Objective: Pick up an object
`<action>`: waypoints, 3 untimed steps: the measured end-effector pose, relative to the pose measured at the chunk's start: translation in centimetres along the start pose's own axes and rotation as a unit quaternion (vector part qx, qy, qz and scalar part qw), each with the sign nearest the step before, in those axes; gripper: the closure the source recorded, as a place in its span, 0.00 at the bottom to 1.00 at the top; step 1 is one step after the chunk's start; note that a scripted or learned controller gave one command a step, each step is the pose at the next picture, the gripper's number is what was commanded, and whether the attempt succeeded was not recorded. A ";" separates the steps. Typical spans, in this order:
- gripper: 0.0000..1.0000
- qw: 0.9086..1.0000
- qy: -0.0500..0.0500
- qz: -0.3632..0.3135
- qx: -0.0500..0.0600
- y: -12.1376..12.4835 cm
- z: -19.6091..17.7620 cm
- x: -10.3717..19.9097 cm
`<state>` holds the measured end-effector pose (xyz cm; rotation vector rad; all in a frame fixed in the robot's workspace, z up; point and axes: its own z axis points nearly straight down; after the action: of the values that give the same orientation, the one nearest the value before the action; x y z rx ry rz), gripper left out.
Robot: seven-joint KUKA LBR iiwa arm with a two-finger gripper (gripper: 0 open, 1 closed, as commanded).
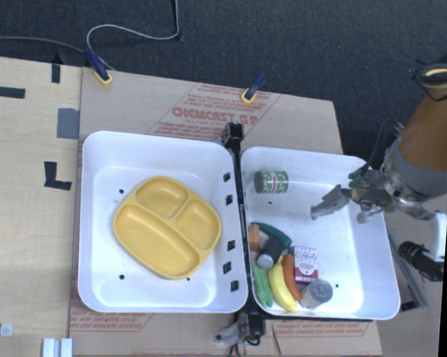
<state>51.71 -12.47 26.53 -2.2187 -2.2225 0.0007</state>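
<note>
My gripper (348, 208) hangs over the upper right part of the right bin (371, 259), open, with nothing between its fingers. A small green can (271, 182) lies on its side to the gripper's left, near the bin's back left corner. In the bin's front left corner sits a pile: a banana (282, 286), a green vegetable (263, 286), an orange carrot (292, 270), a red and white carton (304, 264), a grey can (317, 294) and a dark green handled tool (274, 236). The gripper touches none of these.
A yellow divided plate (167, 226) lies in the left bin (98, 202). A black divider clip (233, 133) sits where the bins meet at the back. Cardboard (206, 111) lies under both bins, held by two yellow-blue clamps.
</note>
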 end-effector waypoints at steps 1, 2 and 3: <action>0.00 1.000 0.000 0.000 0.002 3.5 11.0 1.1; 0.00 1.000 0.000 0.001 0.000 4.8 17.2 2.8; 1.00 1.000 0.001 0.000 0.001 4.8 16.3 2.9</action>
<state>56.47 -9.56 10.25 -2.2174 -2.2204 0.0020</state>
